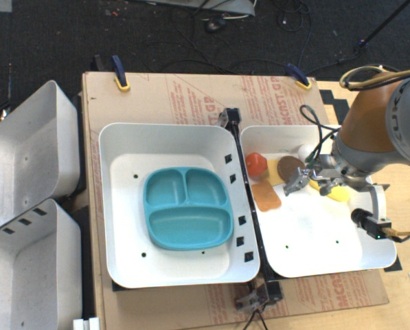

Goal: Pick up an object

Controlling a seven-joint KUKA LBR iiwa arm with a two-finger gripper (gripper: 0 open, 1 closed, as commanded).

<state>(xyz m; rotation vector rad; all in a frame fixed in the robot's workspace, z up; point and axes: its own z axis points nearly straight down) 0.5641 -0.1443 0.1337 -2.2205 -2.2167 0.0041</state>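
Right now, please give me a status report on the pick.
Claw low in right bin, holding nothing visible. Red object, brown disc, orange piece beside it. Yellow object under the arm.

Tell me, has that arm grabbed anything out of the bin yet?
Not that I can see. The gripper is down in the right bin, close to the brown disc, with a red ball, an orange slab and a yellow piece lying nearby. Nothing looks lifted; gripping and raising remain.

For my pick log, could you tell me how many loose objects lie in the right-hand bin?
4 visible: a red ball near the divider, a brown disc beside it, an orange slab below them, a yellow piece under the arm. The arm may hide more.
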